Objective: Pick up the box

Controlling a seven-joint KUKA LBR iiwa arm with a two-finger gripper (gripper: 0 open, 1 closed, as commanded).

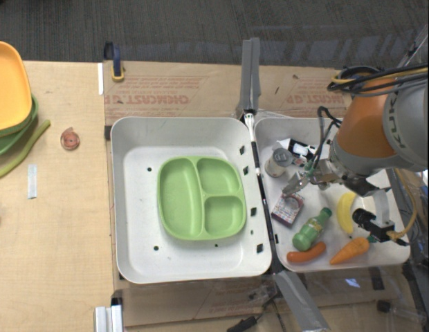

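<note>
box [287,209] lies in right bin [297,126], near its left wall | gripper [302,180] just above-right of it, finger spread not discernible | box long axis runs roughly top-to-bottom, slightly tilted

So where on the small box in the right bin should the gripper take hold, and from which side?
Probably from straight above, closing across the narrow sides of the box. It lies flat with its broad face up, its left side near the bin wall and the green bottle close on its right.
</note>
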